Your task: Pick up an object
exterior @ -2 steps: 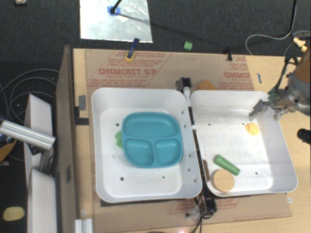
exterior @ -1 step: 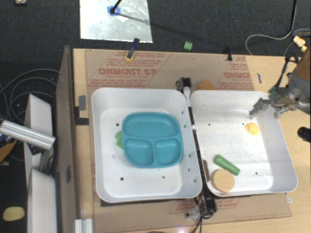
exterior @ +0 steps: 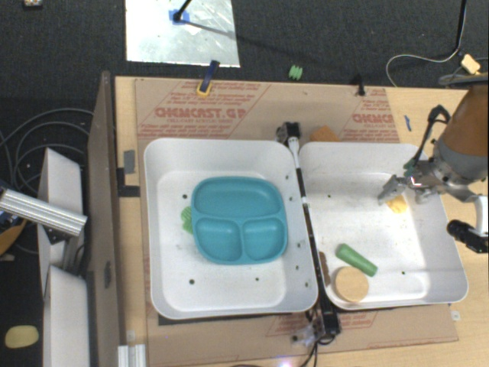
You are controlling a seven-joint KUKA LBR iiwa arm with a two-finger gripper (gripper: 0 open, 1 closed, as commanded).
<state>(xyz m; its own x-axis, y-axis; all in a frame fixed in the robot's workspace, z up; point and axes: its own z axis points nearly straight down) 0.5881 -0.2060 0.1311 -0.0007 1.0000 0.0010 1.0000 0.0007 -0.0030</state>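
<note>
Camera view: yellow piece (exterior: 397,203) just beside tool (exterior: 400,192), right bin (exterior: 439,281).

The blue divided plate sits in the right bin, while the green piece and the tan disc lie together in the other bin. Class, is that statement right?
Not quite. The camera view shows the blue divided plate in the left bin, not the right. The green piece and the tan disc do lie together in the other bin, the right bin.

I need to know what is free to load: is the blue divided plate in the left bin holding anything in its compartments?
Empty. The blue divided plate sits right side up in the left bin, all three compartments showing bare blue.
</note>
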